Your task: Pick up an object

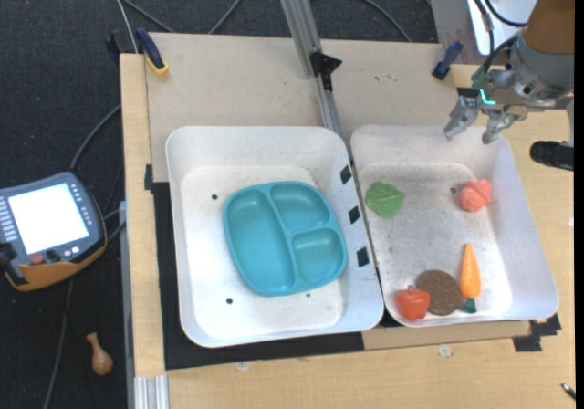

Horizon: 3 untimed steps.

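1. Gripper [477, 125] hangs above the far rim of the right bin [529, 215], its two fingers spread apart with nothing between them; this looks like a ready stance ahead of a descent, not a grasp.
2. Candidates for the pick all lie in the right bin, probably gathered there so the arm can reach them from its side. A pink lumpy piece [474, 195] sits nearest the gripper, just below it near the bin's right wall.
3. A green leafy piece [384, 199], flat and crinkled, lies against the bin's left wall, well apart from the pink one.
4. At the near end a cluster crowds together: an orange carrot [469, 271], slim and tapered, stands lengthwise beside a brown disc [441, 291], with a red tomato-like piece [411, 303] touching the disc's left side. Something teal peeks out under the carrot's tip; what it is I cannot tell.
5. These look like smooth moulded plastic toy foods, light and rigid. I judge the round ones may roll or slip from a two-finger pinch, and the packed cluster leaves little room for fingers.
6. The left bin [196, 179] holds a teal divided tray [285, 235], glossy, with three shallow compartments and rounded corners, lying slightly askew.
7. Both bins are matte white with speckled, scuffed floors.
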### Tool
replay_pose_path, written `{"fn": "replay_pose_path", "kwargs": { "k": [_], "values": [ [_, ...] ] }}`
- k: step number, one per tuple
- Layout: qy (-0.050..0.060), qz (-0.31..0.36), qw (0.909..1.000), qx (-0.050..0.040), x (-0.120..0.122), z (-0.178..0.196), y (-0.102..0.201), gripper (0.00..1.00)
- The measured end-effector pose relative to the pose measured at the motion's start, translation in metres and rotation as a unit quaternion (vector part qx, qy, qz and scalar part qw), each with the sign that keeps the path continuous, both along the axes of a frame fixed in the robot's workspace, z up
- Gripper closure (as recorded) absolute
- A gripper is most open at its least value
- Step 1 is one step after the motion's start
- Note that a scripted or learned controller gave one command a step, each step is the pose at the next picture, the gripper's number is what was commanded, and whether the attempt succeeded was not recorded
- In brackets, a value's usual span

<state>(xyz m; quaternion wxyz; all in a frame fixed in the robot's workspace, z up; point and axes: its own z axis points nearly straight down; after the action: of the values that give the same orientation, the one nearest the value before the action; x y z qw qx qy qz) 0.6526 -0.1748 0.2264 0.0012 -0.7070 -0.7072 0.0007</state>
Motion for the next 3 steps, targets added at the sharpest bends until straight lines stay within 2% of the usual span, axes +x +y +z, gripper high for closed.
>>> {"fn": "replay_pose_path", "kwargs": {
  "k": [1,2,3],
  "values": [
    [-0.001,0.0,1.0,-0.0002,0.001,0.001,0.0,0.0],
    [0.002,0.001,1.0,0.0007,0.002,-0.056,0.01,0.0],
    [0.002,0.0,1.0,0.0003,-0.003,-0.103,0.003,0.0]
  ]
}}
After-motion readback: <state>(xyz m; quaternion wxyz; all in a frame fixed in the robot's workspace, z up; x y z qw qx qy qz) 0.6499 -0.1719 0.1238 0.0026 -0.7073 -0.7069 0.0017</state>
